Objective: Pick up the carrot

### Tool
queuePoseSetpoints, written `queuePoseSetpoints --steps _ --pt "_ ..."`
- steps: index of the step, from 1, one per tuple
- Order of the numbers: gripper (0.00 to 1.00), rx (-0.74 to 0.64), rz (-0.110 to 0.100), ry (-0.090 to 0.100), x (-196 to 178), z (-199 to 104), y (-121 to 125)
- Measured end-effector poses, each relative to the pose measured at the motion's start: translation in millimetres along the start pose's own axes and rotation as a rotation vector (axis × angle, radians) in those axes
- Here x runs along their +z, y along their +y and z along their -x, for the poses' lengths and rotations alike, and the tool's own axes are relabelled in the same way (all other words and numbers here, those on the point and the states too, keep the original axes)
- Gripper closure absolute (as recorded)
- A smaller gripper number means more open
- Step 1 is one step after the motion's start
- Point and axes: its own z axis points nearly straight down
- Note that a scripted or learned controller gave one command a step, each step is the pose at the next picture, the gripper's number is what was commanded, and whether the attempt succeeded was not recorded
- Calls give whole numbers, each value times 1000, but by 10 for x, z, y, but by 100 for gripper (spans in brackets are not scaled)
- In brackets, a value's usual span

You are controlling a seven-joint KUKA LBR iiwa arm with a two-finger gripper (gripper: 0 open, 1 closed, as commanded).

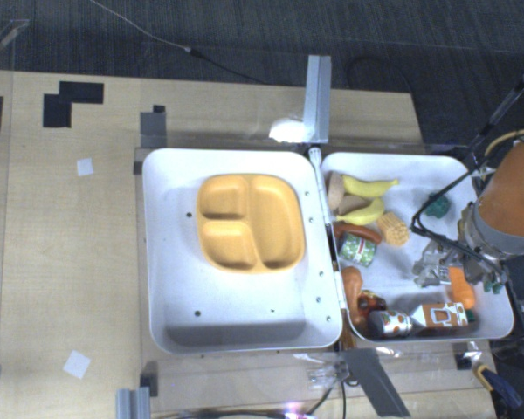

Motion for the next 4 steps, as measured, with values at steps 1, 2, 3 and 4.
queuePoseSetpoints --steps 1,2,3,4 --pt "100 -4 0 -4 -678 -259 323" --pt "100 -151 -1 3 -303 -225 -110" --pt "100 -202 -1 -5 141 -157 -250" --pt "100 -100 -2 -4 -369 -135 -251"
